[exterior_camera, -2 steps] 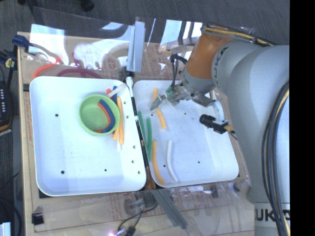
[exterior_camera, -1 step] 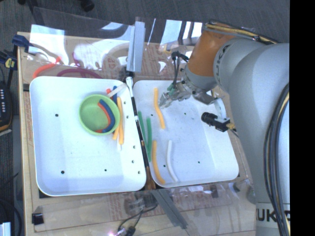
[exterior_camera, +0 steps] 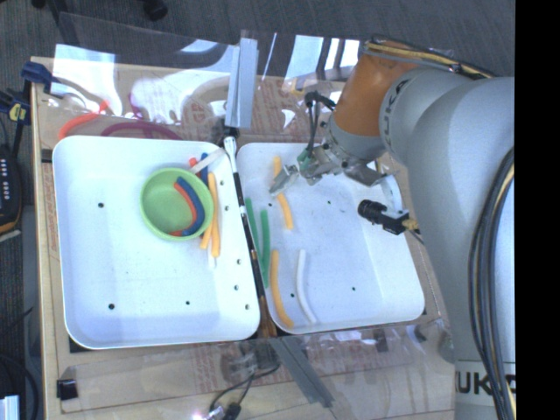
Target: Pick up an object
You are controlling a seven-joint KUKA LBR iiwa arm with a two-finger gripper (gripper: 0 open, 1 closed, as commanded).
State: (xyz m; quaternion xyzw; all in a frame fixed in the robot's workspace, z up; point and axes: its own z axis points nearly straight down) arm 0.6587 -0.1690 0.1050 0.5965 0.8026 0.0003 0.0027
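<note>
Two shallow white bins sit side by side on the tabletop, and the arm's jaws [exterior_camera: 284, 178] hang low at the far left of the right bin [exterior_camera: 385, 278], just beside a short orange stick [exterior_camera: 284, 210]; I cannot tell how far apart they stand or whether they grip anything. To my eye a good pick means settling squarely over one thin, smooth, rod-like stick, orange, green [exterior_camera: 264, 227] or white [exterior_camera: 303, 285], before closing. Left bin [exterior_camera: 105, 261]: a round green bowl [exterior_camera: 175, 204].
</note>
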